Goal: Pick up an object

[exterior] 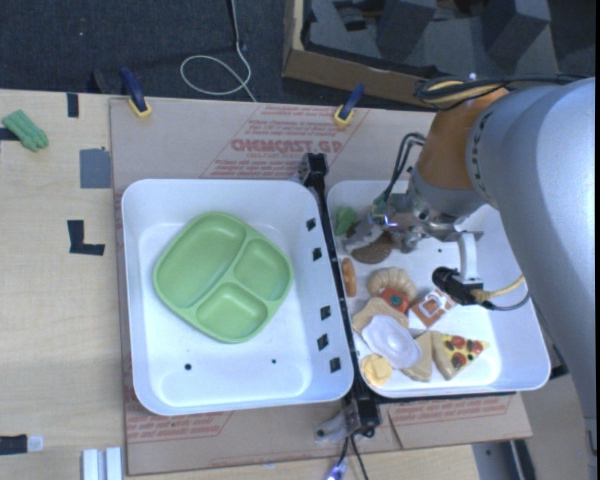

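The right white bin holds several toy foods: a pizza slice, a tan pastry, a white piece, a yellow round piece, a small orange piece, a red-and-white piece and a green piece. My gripper is low over this bin's far left corner, just right of the green piece and above the pastry. A dark grey-brown shape lies right under it; I cannot tell whether it is held. The arm hides the bin's far right part.
The left white bin holds a green divided plate. A black divider runs between the bins. A black plug with a yellow cable hangs over the right bin. Blue clamps pin the cardboard at the back.
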Controlling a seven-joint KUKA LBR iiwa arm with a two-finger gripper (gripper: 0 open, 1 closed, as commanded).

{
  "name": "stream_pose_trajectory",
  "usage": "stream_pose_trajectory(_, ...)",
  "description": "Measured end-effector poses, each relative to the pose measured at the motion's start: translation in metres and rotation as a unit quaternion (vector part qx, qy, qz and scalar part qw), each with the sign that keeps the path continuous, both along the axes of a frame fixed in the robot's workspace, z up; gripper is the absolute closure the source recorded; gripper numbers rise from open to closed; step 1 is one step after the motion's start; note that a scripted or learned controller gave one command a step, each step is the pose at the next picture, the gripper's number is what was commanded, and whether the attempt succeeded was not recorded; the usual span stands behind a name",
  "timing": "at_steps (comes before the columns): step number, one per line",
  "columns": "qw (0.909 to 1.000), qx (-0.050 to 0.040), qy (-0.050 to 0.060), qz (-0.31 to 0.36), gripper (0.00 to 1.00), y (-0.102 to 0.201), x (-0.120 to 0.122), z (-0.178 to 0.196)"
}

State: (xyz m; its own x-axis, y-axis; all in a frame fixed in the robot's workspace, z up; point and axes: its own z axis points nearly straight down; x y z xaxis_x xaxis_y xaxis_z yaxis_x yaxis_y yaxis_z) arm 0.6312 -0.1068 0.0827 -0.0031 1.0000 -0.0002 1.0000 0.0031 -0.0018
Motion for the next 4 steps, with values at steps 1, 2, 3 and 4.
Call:
stream_pose_trajectory(1, 1.0, 0.0003, 0.002, 0.0, 1.0, 0.0, -0.002, 0.008)
stream_pose_trajectory(2, 1.0, 0.0014, -0.002, 0.002, 1.0, 0.076, -0.019, 0.105)
stream_pose_trajectory(3, 1.0, 0.0001, 0.002, 0.0, 0.0, 0.072, -0.019, 0.099)
stream_pose_trajectory(4, 1.0, -0.002, 0.003, -0.003, 0.0, 0.008, 0.036, -0.001)
